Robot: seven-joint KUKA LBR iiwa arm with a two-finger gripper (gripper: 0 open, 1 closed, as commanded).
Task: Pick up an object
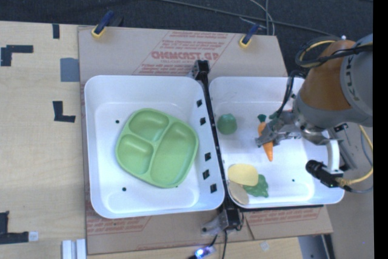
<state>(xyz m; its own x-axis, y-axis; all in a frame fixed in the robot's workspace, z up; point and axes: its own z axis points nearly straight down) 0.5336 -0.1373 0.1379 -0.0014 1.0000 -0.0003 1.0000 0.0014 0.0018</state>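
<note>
Lowered into the right bin (254, 83) from the far side of the carrot (268, 150): grey arm (327, 85), wrist bent down, gripper (276, 133) right at the carrot's leafy end, touching it or very nearly. Seemingly placed there to take the carrot as the object to pick up. Cannot tell whether the grip is wide, narrow or closed on anything, since wrist and dark hardware cover that spot. No claim of a hold, then.

Carrot itself lying flat on the white floor of the bin, pointed tip away from the gripper and toward the near wall. Easy to reach, with bare floor around its lower half.

Also in the same bin:
- green ball (227, 124), left of the carrot and well apart from it, near the divider
- yellow piece (242, 174), below and left of the carrot, near but not touching
- green leafy piece (257, 187), pressed against that yellow piece, below the carrot
- something tan tucked under the yellow piece, too small to identify

Across the divider from the carrot, the left bin (103, 94), holding a green plate (157, 147) with three compartments, nothing visible in any of them. Probably not the target, lying so far from the gripper.

Both bins side by side on a cardboard sheet (182, 48) over the tabletop (36, 148), likely for keeping loose items within reach
</note>
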